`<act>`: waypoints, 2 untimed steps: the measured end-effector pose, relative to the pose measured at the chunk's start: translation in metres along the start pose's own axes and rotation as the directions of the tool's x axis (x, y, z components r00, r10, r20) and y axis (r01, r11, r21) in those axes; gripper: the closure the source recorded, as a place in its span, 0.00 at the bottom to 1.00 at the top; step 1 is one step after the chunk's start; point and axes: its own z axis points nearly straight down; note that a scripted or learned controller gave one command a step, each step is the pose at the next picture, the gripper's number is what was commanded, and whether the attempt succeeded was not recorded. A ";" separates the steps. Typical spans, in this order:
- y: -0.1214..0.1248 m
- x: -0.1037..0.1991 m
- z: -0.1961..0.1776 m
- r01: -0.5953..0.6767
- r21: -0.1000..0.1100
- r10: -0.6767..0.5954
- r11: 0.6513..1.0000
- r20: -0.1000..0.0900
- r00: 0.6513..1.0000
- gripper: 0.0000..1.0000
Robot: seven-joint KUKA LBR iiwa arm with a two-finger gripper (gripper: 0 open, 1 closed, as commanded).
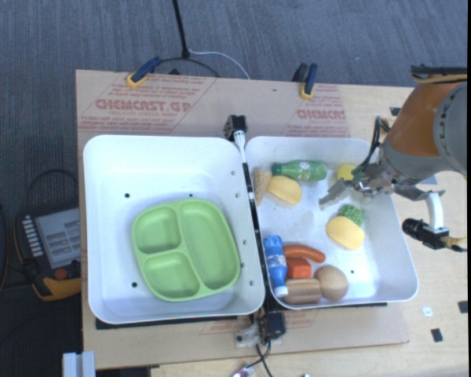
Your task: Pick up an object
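Camera view is showing "CHEMCAST GP" printed twice on the board [145,105]; two white bins [110,171]; gripper [341,191] fingers' spread I cannot tell.

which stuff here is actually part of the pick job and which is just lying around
Part of the job:
gripper, over the right bin
green bottle
yellow toy food
corn cob
blue bottle
hot dog
egg-shaped brown item

Just lying about:
green divided plate in the left bin
clamps on the board
handheld unit on the floor
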 end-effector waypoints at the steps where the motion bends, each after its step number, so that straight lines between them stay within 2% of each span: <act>1: 0.064 0.061 0.017 -0.172 0.010 0.172 0.985 0.007 0.985 0.00; 2: -0.038 0.111 0.016 -0.129 -0.012 0.129 0.992 0.005 0.992 0.00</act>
